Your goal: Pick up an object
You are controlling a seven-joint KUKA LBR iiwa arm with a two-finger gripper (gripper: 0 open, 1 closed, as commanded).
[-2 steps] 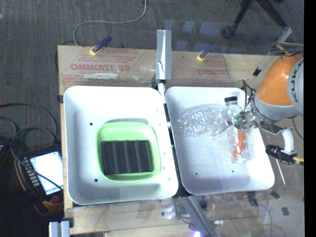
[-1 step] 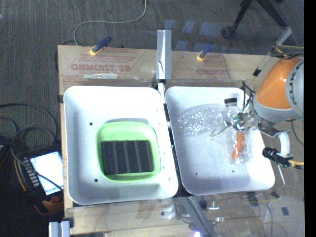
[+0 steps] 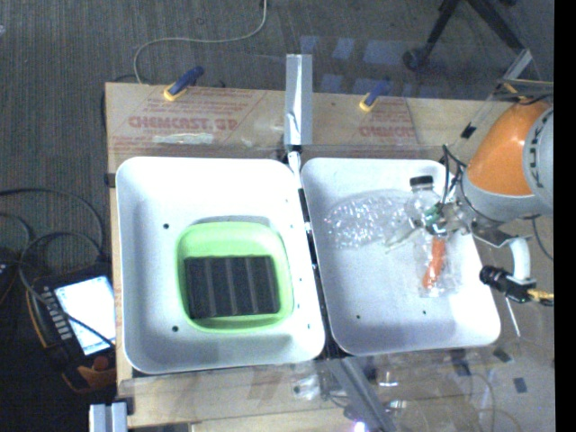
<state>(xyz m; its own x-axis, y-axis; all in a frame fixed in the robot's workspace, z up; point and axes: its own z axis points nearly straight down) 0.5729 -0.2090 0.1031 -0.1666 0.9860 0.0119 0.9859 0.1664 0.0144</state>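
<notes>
Step in hand appears to be the approach. The end effector (image 3: 438,216) sits low in the right white plastic bin (image 3: 360,327), just above a clear crinkled bag holding an orange piece (image 3: 434,266); its opening cannot be told. Next move: descend squarely onto it, then lift.

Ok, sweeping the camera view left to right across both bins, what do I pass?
Left bin → green tray with dark slots → right bin → clear crinkled plastic bag → orange item in clear wrap → the arm's orange band.
</notes>
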